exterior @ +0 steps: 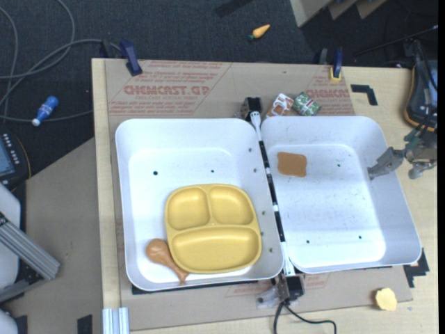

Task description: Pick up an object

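Note:
A brown slice of toast (291,164) lies flat in the right bin (389,242), near its back left corner. In the left bin (132,158) sits a yellow divided plate (212,227). A tan drumstick (164,256) rests against the plate's front left edge. My gripper (398,166) hovers over the right rim of the right bin, well to the right of the toast. It is open, with nothing between its fingers.
Behind the bins, a red-and-white packet (281,105) and a green can (306,104) lie on the bench. A yellow lump (385,298) sits at the bench's front right. Blue clamps (129,56) hold the back edge. Cables and a blue bottle (45,110) lie on the floor.

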`<state>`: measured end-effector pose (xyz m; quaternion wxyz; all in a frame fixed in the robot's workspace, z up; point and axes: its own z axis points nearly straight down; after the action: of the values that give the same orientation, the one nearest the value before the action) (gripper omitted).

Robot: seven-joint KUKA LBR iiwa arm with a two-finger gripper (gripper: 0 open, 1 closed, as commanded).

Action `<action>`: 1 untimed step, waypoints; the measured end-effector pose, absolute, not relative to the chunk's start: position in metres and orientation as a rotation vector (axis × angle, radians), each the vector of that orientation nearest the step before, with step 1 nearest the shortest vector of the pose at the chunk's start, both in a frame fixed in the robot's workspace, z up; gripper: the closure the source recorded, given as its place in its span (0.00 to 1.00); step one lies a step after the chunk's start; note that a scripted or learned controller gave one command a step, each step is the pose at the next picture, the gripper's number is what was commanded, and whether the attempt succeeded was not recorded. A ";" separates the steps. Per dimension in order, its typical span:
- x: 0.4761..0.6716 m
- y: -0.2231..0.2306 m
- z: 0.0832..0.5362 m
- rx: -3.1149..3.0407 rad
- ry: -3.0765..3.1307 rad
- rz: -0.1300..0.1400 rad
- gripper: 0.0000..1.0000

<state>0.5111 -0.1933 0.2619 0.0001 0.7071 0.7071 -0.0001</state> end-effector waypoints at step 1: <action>0.496 -0.164 0.104 2.232 2.234 -0.010 0.00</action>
<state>0.4965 -0.1637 0.1039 -0.0081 0.7066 0.7075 -0.0032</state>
